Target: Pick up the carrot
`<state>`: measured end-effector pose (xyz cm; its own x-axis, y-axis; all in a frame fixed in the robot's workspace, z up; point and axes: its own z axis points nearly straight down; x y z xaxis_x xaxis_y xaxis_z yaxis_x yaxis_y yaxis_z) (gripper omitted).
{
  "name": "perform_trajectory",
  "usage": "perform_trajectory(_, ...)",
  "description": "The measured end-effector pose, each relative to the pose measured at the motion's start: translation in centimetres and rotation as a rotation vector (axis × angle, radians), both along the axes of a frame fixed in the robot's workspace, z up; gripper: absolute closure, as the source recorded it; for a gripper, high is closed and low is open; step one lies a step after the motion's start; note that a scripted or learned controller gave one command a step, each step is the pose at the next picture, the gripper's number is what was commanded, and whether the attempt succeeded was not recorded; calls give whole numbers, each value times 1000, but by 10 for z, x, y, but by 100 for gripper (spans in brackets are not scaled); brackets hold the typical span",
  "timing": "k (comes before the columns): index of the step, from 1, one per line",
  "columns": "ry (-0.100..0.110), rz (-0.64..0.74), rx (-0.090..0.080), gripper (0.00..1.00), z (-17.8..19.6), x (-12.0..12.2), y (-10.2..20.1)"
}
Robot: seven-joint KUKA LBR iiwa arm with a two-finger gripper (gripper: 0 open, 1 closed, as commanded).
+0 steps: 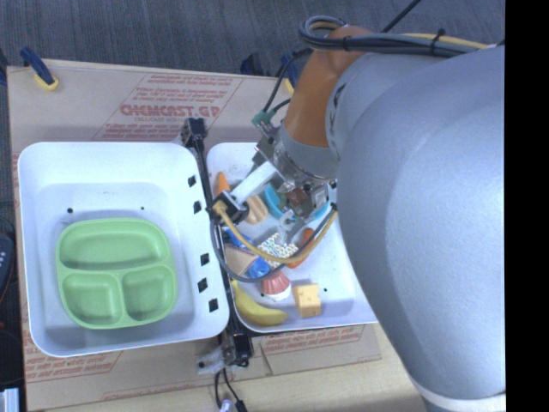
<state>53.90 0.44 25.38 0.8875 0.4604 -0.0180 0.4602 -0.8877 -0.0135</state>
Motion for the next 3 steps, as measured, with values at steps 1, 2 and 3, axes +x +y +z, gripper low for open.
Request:
perform_trajectory(1,-3,-253,-6,0,-65,33,-2)
perform_trajectory(2,-24,-266,-3,0,81,52,-3)
perform_trajectory(3,4,-161,-5,0,-71,94,24)
